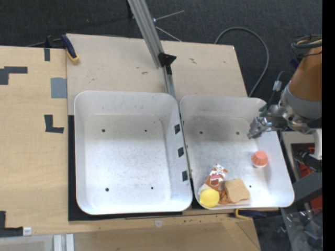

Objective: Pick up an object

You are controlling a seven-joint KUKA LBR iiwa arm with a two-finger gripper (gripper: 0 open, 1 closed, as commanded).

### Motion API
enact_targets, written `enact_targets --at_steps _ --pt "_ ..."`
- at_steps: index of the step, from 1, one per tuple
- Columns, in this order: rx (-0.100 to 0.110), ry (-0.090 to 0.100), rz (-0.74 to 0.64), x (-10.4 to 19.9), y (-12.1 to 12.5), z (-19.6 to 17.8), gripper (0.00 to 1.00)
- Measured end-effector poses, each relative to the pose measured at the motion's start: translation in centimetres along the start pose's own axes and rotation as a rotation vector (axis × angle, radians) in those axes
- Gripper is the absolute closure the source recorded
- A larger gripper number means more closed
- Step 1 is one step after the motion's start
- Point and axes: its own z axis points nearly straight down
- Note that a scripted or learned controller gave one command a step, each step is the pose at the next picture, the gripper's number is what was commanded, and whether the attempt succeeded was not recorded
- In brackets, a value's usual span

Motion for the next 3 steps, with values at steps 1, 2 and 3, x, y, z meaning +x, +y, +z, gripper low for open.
enact_targets --at_steps 1,2,3 --pt "-0.003 -0.001 -0.001 -0.1 -0.4 -6.2 1.00" --pt "0.005 0.002 -0.003 4.3 -1.2 -5.4 1.00" --pt "0.005 0.003 -0.006 10.5 -1.0 -4.9 1.00"
